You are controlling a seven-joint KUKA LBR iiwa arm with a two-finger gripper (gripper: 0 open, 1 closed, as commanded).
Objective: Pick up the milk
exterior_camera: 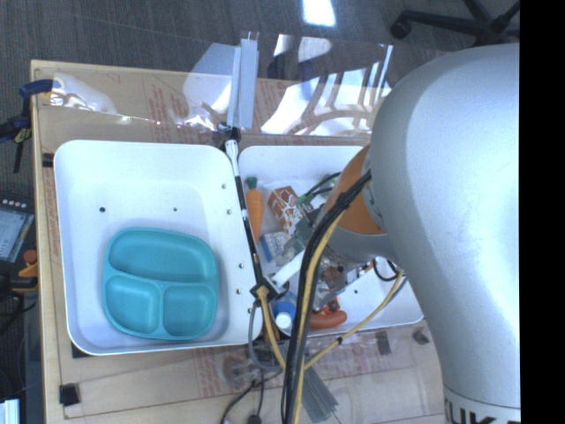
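A: Report the arm position.

B: The grey arm (450, 219) enters from the right and covers most of the right bin (265, 162). Its orange band (353, 206) sits over the bin's middle. Cables (309, 263) run from the wrist down past the bin's near edge.

A: State of the gripper?

B: The gripper (331, 276) is low inside the right bin, beneath the wrist and behind the cables. Whether it is released or clenched cannot be told; the arm and cables block it.

A: Locate the milk.

B: No object can be confirmed as the milk. A small item with a brown-and-white printed face (284, 206) lies in the right bin just beside the carrot (255, 212); its label is too small to read. Nothing is seen in the gripper.

A: Other contents of the right bin?

B: A blue-and-white object (283, 314) rests at the near-left corner, with a red-orange item (325, 316) just beside it. The carrot lies along the left wall.

A: Left bin?

B: The left bin (132, 170) holds a teal divided tray (161, 283) with three compartments, in its near half.
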